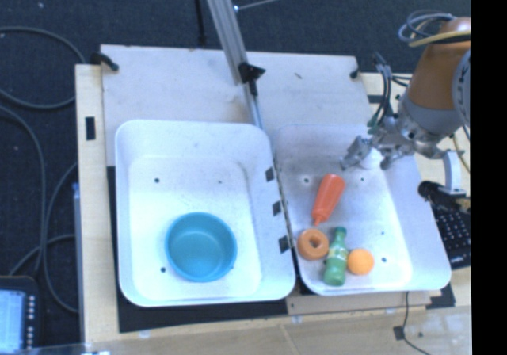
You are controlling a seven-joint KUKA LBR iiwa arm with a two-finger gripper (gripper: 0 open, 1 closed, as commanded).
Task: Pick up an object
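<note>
- Two shallow white bins are seen side by side on the bench (178,80), shot from above at a slant.
- The left bin (139,147) is occupied by a blue bowl (201,246), sat upright near its front edge, a bit left of centre.
- The right bin (396,262) is where all the small stuff is gathered, mostly toward its front-left part.
- An orange carrot-looking piece (327,197) is laid at a tilt roughly mid-bin, thick end up toward the back, thin end pointed down at the front.
- Just below it an orange ring, donut shaped (314,244), is laid flat, close to the bin's left wall.
- A small green bottle (336,257) is laid right beside the ring, looks to be touching it, cap toward the back.
- An orange ball (360,261) is parked just right of the bottle, touching or nearly so.
- The grey arm with the orange band (434,76) is brought in from the right, and the gripper (371,154) is held over the back-right part of the right bin, up and to the right of the carrot piece, well apart from the cluster at the front.
- The gripper's two fingers are seen spread apart, with nothing caught between them.
- A slanted metal rail (223,13) is run from the top down to the gap between the bins.
- Dark cables (36,139) are trailed over the floor on the left, and a black keyboard (451,227) is tucked at the right edge.
</note>
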